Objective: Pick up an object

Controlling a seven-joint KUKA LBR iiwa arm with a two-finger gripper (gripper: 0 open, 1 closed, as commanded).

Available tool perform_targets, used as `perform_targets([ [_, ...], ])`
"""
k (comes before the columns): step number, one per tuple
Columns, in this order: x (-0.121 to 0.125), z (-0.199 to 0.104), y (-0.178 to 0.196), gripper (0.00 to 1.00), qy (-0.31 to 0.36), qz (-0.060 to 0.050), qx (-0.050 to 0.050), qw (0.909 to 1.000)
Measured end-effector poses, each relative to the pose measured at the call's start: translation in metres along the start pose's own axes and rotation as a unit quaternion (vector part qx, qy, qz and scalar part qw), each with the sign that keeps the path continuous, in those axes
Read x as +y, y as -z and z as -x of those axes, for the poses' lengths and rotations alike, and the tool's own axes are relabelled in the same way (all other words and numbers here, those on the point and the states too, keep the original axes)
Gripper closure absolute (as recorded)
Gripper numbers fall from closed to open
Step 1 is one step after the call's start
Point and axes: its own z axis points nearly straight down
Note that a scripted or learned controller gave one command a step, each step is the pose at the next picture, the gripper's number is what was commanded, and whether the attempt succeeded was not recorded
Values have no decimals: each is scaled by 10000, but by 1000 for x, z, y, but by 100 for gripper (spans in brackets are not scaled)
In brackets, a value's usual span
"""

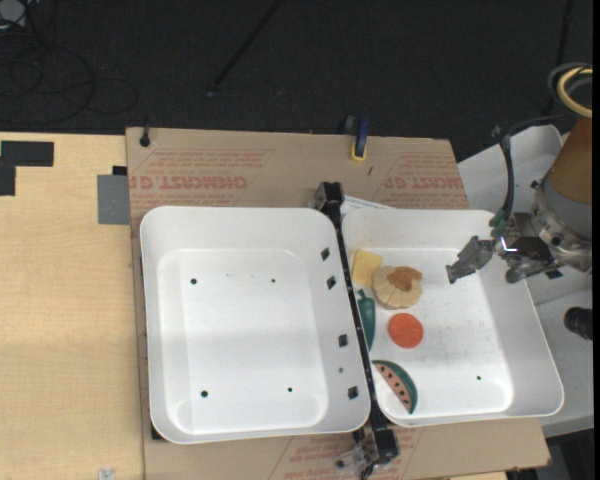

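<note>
The right bin (pixel 525 368) holds a yellow block (pixel 366 265), a tan round piece like a bun (pixel 397 286), an orange-red disc (pixel 406 331), a green pepper-like piece (pixel 366 315) against the divider, and a watermelon slice (pixel 397 385) at the front left. My gripper (pixel 467 260) hangs over the bin's back right part, to the right of the tan piece and apart from it. Its dark fingers point left and nothing shows between them.
The left bin (pixel 160 268) lies beside the right one, split from it by a black clamp bar (pixel 346 308). Both rest on a cardboard sheet (pixel 240 168). A wooden bench top (pixel 50 308) runs along the left.
</note>
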Motion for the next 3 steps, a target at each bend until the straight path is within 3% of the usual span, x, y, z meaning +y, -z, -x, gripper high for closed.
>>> perform_targets([
  [1, -60, -66, 154, 0, 35, 85, 8, 10000],
  [2, -58, -63, 154, 100, 14, -8, -4, 10000],
  [3, -63, -42, -66, 100, -12, -96, 17, 10000],
])
